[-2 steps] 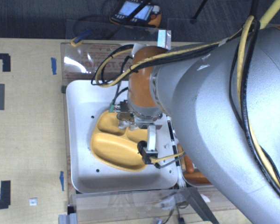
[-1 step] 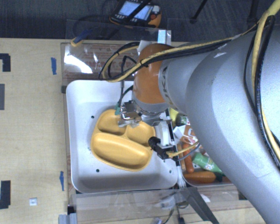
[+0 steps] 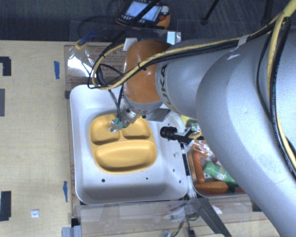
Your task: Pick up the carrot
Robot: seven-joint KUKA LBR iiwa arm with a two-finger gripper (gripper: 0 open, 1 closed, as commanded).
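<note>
**Gripper low over the yellow plate; carrot lies in the other bin**

The left bin [image 3: 81, 147] shows nearly whole. It holds a yellow divided plate [image 3: 122, 154] with one broad compartment on the near side and two smaller ones on the far side. The gripper [image 3: 117, 124] hangs low over the far-left compartment, close to the ridge between the two small ones. From this angle I cannot tell whether it is spread or closed, nor whether it touches the plate.

Only a strip of the right bin [image 3: 193, 190] shows, along its left side. The carrot [image 3: 212, 187] lies there in the near corner, lengthwise along the near wall and well apart from the gripper. Just beyond it lie a reddish sausage-shaped piece [image 3: 198, 166] and a green piece [image 3: 218, 171], both close to the carrot. A crumpled, colourful packet [image 3: 194, 130] sits farther back.

The grey arm [image 3: 237, 98], with its orange band [image 3: 140, 73], sweeps in from the right. It covers most of the right bin and overhangs the things in it.

Around the bins, the pale bench [image 3: 29, 132] carries blue tape marks [image 3: 56, 69]. A handheld control unit [image 3: 143, 11] with a lit screen lies beyond the bench's far edge.
</note>
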